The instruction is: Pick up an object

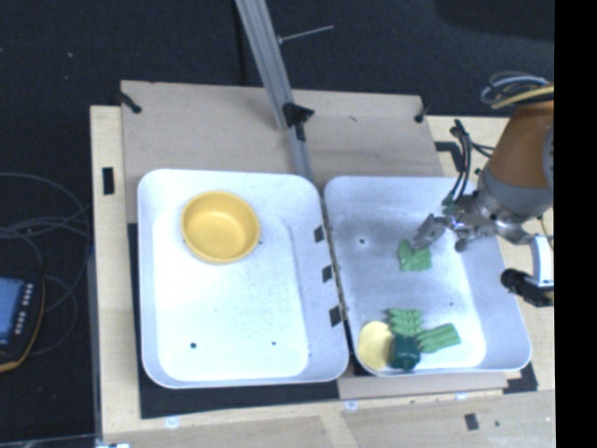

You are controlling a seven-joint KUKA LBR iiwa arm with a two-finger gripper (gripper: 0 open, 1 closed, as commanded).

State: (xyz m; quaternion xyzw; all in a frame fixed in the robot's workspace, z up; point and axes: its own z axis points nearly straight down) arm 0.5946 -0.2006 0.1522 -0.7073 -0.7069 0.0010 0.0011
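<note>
Nearest you, in the front corner of the right white bin [494, 343], lies a small cluster: a flat pale-yellow disc [372, 342], a dark teal block [405, 353] and a ridged green plastic toy [422, 330] lying across them, all touching. They look light and stiff, but crowded against the wall, so a clean hold there would be awkward.

Farther in, near the middle of that bin, sits a small flat green piece [415, 258], alone on the floor. This is your likeliest target. It looks light, thin and possibly soft, so it may slide or fold; take it across its narrow width, pressing down close to the floor.

The two-finger gripper [446, 231] hovers just beside and above that piece, its fingers spread apart with nothing between them.

In the left white bin [159, 278], well apart, rests a round yellow plastic bowl [220, 226], upright.

You can read no label or writing on anything here.
</note>
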